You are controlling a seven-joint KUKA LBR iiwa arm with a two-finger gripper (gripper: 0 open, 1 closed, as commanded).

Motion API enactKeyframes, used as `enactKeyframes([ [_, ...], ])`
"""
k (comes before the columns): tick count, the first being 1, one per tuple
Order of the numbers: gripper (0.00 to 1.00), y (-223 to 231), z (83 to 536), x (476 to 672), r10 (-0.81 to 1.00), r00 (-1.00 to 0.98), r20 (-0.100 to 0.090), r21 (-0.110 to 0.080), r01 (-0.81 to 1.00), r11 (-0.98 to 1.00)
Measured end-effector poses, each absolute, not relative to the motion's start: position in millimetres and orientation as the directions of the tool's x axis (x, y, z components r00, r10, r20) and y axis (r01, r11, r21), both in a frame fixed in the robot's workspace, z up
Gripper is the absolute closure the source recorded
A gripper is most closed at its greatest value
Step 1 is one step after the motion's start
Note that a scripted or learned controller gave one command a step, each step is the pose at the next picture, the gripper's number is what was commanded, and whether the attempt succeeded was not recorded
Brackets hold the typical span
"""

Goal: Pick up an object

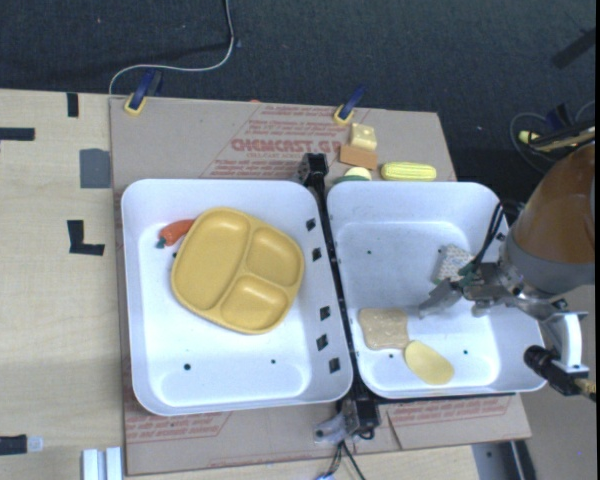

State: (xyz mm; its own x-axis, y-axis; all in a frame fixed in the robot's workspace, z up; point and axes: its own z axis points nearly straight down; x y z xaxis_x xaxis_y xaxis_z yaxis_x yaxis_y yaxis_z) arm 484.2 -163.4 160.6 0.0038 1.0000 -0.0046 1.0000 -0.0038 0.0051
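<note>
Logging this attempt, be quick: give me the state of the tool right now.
Tool: low in the right bin, just above the beige pad; open or closed cannot be told, and no object shows in its grip.

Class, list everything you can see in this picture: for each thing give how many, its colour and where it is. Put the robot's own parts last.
Bins: 2, white, side by side on the bench.
Divided plate: 1, yellow, in the left bin.
Carrot-like piece: 1, orange, left bin, partly under the plate's upper left edge.
Flat square piece: 1, beige, right bin, near its front left.
Oval piece: 1, yellow, right bin, front, beside the beige square.
Small speckled piece: 1, grey, right bin, by the hand.
Corn cob: 1, yellow, behind the right bin.
Blocks: 2, tan, behind the bins.
Arm: 1, grey with orange, from the right.
Hand: 1, dark, over the right bin.
</note>
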Motion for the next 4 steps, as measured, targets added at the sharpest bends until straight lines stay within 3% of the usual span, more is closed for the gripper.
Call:
enactKeyframes([
  [1,0.0,-115.4,123.1,483.1,1.0,-0.004,0.003,-0.005,1.0,0.004],
  [2,0.0,-95.3,83.3,483.2,1.0,0.0,-0.002,-0.001,1.0,0.0],
  [3,0.0,-165.6,193.6,484.3,1.0,0.005,-0.006,0.009,1.0,-0.005],
  [4,0.0,-119.4,81.7,523.1,1.0,-0.003,-0.001,0.002,1.0,0.003],
])
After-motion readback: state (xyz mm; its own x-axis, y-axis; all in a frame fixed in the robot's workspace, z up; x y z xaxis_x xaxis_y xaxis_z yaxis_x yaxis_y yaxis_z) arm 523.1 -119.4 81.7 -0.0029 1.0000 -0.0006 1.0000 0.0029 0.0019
